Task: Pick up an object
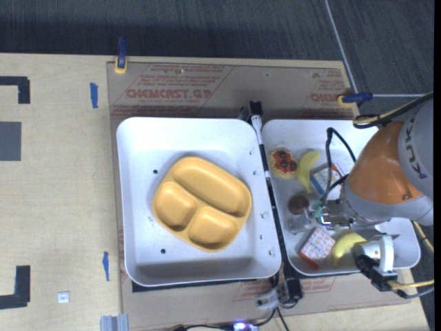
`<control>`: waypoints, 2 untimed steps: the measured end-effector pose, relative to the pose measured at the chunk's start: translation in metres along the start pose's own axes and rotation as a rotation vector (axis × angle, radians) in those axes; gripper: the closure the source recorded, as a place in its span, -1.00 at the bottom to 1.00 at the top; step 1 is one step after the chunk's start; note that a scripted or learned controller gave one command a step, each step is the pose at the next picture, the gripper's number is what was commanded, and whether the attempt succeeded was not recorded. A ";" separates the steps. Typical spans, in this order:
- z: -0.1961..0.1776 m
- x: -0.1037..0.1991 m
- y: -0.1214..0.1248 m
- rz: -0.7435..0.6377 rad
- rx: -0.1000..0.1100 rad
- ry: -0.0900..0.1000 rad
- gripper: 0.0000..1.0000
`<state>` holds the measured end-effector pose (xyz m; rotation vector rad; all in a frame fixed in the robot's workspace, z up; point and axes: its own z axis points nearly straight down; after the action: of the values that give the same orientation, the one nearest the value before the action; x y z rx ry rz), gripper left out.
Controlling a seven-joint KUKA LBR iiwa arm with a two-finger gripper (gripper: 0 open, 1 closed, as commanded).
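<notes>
Small objects crowd the right bin (406, 252): two bananas (308, 168) (346, 245), a red-patterned box (317, 245), a brown ball (298, 203). The gripper (324, 212) hangs low among them; whether it grips anything cannot be told. The grey arm (386, 178), orange-banded, reaches in from the right. A glossy yellow three-compartment tray (201, 203) fills the left bin (138, 185) on the table (55, 205).

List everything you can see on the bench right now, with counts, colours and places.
left bin: 1, white, centre of bench
divided tray: 1, yellow, upside-down-looking, in left bin
right bin: 1, white, beside left bin
round item: 1, red and yellow, right bin, far left corner
banana-like pieces: 2, yellow, one far, one near
small box: 1, red and white, near side of right bin
brown ball: 1, right bin, left side
arm: 1, grey with orange band, over right bin
pincer: 1, low among the items
</notes>
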<state>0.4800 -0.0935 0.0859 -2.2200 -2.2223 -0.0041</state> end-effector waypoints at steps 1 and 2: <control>0.000 0.001 0.000 0.002 -0.001 -0.003 -1.00; 0.000 0.001 0.003 0.001 0.001 -0.003 -1.00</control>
<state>0.4828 -0.0921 0.0857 -2.2227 -2.2217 -0.0004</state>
